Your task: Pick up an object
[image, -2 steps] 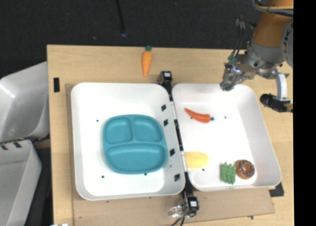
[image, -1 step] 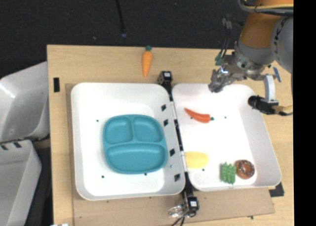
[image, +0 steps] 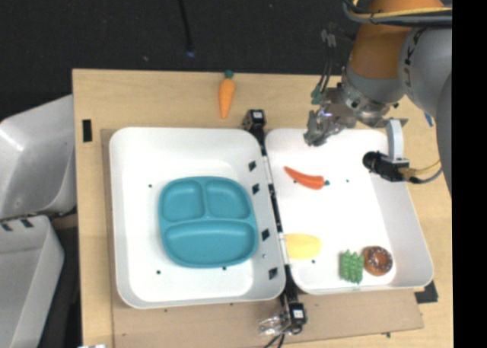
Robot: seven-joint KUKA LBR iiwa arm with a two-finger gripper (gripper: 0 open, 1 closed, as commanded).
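Arm: the grey arm with its orange band reaches in from the right and hangs over the far end of the right bin (image: pixel 403 209).
Gripper: the gripper (image: pixel 318 135) sits near the bin's back rim; from where I stand I cannot tell how it is set, and I see nothing carried in it.
Nearest candidate: a red chili pepper (image: pixel 306 179) lies on the bin floor just in front of the tool, apart from it.
Other candidates: a yellow piece (image: pixel 302 245) rests against the near-left wall of the same bin; a green piece (image: pixel 351 266) and a brown round piece (image: pixel 377 260) lie side by side in the near corner.
Left bin: the left bin (image: pixel 133 186) holds a teal divided plate (image: pixel 207 221).
Outside the bins: a toy carrot (image: pixel 226 94) lies on the bench (image: pixel 91 95) behind the left bin.
Progress: I judge the pick not yet made; everything lies flat.
Left to do: come down over one object, take hold, lift it clear.
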